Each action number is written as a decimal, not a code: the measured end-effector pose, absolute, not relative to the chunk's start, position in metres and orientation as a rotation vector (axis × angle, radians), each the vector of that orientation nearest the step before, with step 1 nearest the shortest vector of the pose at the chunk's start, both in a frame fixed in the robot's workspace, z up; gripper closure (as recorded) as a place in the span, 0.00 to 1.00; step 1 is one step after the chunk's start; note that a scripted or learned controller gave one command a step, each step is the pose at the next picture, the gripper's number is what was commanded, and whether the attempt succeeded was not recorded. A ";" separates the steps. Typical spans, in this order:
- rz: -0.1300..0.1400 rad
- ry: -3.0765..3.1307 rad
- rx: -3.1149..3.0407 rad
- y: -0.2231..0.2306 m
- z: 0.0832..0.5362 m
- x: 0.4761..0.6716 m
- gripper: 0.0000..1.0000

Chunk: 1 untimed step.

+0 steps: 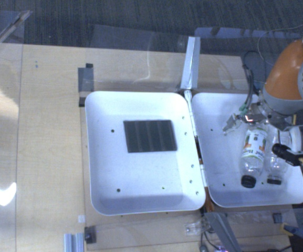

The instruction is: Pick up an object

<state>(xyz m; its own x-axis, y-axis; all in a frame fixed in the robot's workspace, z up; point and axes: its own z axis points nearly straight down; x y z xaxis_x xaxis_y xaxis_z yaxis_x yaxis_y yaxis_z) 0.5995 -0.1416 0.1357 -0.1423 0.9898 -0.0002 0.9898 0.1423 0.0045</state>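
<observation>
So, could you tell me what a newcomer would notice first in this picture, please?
Probably the grey arm with its orange band reaching in from the right over the right bin, where two clear plastic bottles lie side by side. Next, the dark ribbed rectangular pad lying flat in the middle of the left bin.

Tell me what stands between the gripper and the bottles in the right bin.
Nothing visible does. The gripper hangs over the right bin, right at the upper end of the clear plastic bottle with the black cap. A second clear bottle lies beside it, and no other object lies between them.
</observation>
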 end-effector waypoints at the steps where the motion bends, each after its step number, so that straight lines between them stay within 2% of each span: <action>1: 0.009 2.509 1.873 -0.195 0.089 0.582 0.00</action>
<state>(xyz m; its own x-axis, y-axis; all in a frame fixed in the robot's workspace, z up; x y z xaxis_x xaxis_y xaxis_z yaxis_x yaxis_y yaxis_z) 0.5818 -0.1954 0.0893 -0.2842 0.9588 -0.0046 0.9587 0.2842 0.0106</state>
